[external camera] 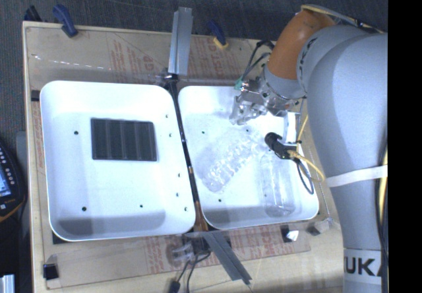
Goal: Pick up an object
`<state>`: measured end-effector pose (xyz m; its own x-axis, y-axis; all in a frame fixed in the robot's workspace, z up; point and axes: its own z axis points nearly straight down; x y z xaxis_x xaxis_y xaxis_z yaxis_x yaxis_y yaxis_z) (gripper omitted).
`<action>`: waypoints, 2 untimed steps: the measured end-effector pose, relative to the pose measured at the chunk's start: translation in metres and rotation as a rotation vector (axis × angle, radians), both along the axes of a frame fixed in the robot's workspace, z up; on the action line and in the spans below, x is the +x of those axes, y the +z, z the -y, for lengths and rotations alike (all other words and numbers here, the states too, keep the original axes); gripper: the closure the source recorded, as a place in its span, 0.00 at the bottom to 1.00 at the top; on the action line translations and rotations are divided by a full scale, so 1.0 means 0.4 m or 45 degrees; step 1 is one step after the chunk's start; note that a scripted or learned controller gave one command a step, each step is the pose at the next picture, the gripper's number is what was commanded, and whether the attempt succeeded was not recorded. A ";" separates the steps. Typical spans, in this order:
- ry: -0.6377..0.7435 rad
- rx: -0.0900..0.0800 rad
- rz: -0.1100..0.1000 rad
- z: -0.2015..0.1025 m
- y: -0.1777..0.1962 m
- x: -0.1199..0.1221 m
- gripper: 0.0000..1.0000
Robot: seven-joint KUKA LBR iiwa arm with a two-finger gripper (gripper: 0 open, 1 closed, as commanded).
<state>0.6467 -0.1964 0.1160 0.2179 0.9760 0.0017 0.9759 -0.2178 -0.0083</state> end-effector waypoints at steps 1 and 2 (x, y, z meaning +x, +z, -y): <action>0.001 0.000 0.000 -0.001 0.000 0.000 0.00; 0.192 0.000 0.002 -0.075 0.035 -0.036 0.00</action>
